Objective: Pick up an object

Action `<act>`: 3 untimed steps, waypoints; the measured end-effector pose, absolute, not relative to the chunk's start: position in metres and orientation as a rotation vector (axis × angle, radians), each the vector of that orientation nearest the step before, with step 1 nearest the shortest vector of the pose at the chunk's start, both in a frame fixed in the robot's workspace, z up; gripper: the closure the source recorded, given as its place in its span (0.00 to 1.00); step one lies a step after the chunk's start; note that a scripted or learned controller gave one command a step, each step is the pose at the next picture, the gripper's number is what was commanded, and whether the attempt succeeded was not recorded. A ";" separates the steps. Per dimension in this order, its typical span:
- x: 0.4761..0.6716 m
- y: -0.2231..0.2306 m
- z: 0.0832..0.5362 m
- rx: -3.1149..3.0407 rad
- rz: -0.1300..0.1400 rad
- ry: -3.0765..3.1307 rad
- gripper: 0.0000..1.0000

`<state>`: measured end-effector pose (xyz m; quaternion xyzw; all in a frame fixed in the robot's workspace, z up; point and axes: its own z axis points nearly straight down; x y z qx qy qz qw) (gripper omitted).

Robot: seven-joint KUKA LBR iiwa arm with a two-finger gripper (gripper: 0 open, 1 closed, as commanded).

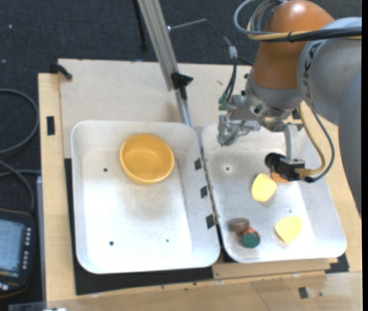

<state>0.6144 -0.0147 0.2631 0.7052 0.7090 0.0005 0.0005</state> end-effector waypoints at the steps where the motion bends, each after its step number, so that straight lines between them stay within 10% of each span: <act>1: 0.623 0.032 0.252 2.214 0.001 2.227 1.00; 2: 0.647 0.083 0.240 2.214 0.002 2.228 1.00; 3: 0.646 0.080 0.241 2.216 -0.002 2.224 0.00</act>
